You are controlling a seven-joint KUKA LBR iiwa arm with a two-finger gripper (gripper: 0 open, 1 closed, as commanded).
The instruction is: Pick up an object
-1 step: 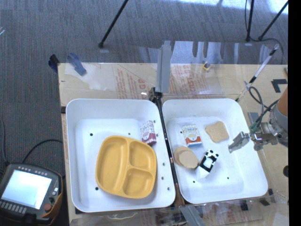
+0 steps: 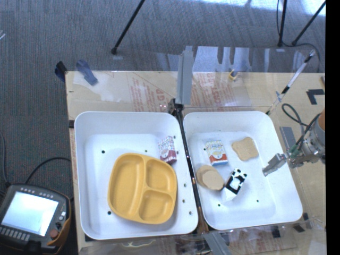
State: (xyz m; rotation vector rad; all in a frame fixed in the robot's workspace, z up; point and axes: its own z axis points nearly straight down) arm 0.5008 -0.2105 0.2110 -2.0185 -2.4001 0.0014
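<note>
Left bin [image 2: 87, 142], shallow white plastic: we record a yellow three-compartment plastic tray [image 2: 142, 187] lying flat, and a small dark-red carton [image 2: 167, 149] just beyond its far right corner, beside the bin's right wall. Right bin [image 2: 265, 122], shallow white plastic: we list a small white-and-blue carton [image 2: 215, 151], a round tan slice [image 2: 211, 178] near it, a tan toast-shaped piece [image 2: 245, 148], and a black-and-white block [image 2: 235, 181] just right of the round slice. The two-finger gripper [image 2: 274, 164] hangs over this bin's right side, apart from all four items; we cannot tell whether its fingers are parted or closed, and nothing shows between them. We judge the step to be choosing and approaching a target. The black-and-white block lies nearest and stands tallest; we advise centring above it, clear of the round slice, before descending.
</note>
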